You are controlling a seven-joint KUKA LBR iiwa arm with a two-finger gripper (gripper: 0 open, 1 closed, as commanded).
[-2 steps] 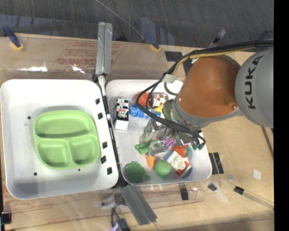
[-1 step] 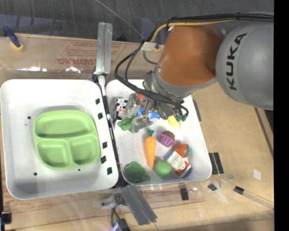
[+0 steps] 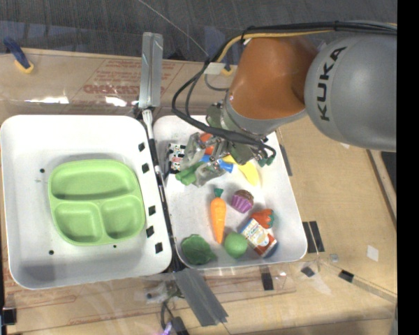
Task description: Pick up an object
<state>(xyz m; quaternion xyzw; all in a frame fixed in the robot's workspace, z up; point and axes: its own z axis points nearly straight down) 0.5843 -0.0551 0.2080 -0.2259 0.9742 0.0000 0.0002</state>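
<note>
**Arm's down in the toy bin, not sure what it's going for**

Standing here watching. Nearest me in the right-hand shallow white bin (image 3: 291, 208) there's a dark green leafy plastic toy (image 3: 197, 249), a round lime-green plastic ball-shaped fruit (image 3: 235, 244) and a little red-and-white carton-like toy (image 3: 258, 234), all bunched close. Just past those, an orange plastic carrot (image 3: 218, 217) standing lengthwise and a purple ridged toy (image 3: 241, 201) beside it. These look light, hard and a bit slick, so I'd guess the carrot is the easiest grab, pinched across its middle.

Further back, the gripper (image 3: 211, 155) is buried in a jumble of small toys at the bin's far end, a yellow piece (image 3: 247, 171) right next to it. Honestly can't tell if the jaws are open or closed, too much clutter.

The left white bin (image 3: 14, 187) holds a light green divided plastic tray (image 3: 96, 202).
</note>
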